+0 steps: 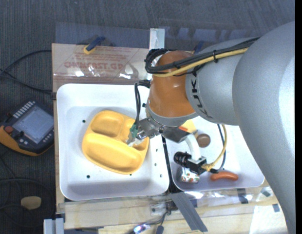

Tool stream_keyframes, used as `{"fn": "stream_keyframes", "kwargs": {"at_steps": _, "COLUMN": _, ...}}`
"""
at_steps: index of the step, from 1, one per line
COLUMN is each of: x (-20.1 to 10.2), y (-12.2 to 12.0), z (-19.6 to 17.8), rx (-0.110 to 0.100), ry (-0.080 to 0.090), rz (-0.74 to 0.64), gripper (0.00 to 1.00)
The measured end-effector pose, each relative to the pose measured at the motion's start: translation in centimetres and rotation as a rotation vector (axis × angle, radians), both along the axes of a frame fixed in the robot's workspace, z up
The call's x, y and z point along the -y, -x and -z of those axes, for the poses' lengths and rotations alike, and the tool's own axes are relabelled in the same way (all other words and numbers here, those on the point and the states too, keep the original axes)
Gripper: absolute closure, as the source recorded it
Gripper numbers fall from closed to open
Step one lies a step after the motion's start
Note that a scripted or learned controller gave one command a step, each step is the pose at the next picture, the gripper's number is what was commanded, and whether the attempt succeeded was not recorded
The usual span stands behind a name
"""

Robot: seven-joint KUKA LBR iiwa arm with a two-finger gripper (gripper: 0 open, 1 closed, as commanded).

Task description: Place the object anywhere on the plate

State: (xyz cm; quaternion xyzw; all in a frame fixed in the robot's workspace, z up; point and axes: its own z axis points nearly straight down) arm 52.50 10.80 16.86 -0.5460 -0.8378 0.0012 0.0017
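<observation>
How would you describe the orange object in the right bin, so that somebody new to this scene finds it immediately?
Start at the right white bin, partly covered by the grey arm. Look along its near edge, toward the right corner: the orange carrot-like piece lies flat there. It is long, thin and orange, unlike the round brown item and the patterned cup beside it.

Grey arm (248, 77) reaches in from right; orange wrist band (171, 89) tilted down-left; gripper (137, 134) low, pointing left.

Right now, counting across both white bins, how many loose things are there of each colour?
Yellow: 1, the divided plate in the left bin
Brown: 1, a small round thing in the right bin
Orange-red: 1, a long thin thing
Mixed colours: 1, a small patterned thing
Total: 4
</observation>
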Motion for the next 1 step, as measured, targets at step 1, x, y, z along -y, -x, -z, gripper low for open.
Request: {"fn": "stream_keyframes", "kwargs": {"at_steps": 1, "x": 0.00, "y": 0.00, "z": 0.00, "rx": 0.000, "ry": 0.000, "rz": 0.000, "gripper": 0.00}}
